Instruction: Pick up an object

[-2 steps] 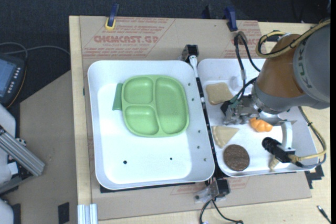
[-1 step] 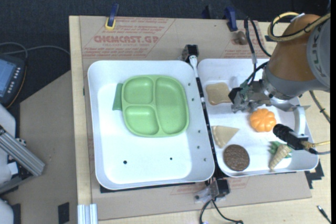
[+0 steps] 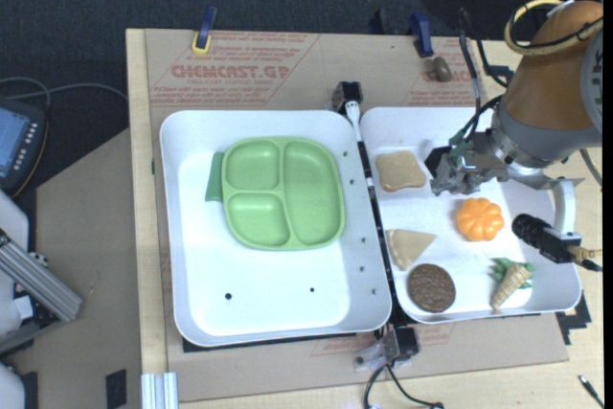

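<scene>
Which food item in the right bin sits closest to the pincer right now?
The orange pumpkin, just below the pincer; the toast slice is slightly farther left.

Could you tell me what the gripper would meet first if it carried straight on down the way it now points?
Probably the bare floor of the right bin, between the bread slice and the orange pumpkin; the gripper hangs there, though depth is unclear.

Brown board worktop (image 3: 268, 77) with printed red lettering, carrying two bins.
A shallow white left bin (image 3: 192, 235) and a shallow white right bin (image 3: 412, 124) lie side by side, touching; blue clamps (image 3: 421, 34) grip its far edge.
</scene>
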Controlling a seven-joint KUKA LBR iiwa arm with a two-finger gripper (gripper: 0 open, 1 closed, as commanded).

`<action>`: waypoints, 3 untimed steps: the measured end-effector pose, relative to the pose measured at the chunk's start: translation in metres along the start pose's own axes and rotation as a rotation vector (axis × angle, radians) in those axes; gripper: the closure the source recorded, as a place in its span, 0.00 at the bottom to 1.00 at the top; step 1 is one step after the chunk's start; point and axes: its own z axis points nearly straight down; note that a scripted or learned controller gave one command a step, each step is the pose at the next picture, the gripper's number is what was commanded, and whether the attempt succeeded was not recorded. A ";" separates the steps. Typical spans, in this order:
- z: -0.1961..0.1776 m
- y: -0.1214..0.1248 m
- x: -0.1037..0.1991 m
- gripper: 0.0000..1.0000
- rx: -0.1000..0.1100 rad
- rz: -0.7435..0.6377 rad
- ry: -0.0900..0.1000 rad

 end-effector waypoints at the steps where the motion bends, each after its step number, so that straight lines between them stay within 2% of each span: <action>1: -0.029 0.001 0.000 1.00 0.001 0.000 0.000; 2: -0.028 0.027 0.043 1.00 0.002 -0.004 0.002; 3: -0.019 0.072 0.084 1.00 0.002 -0.004 0.002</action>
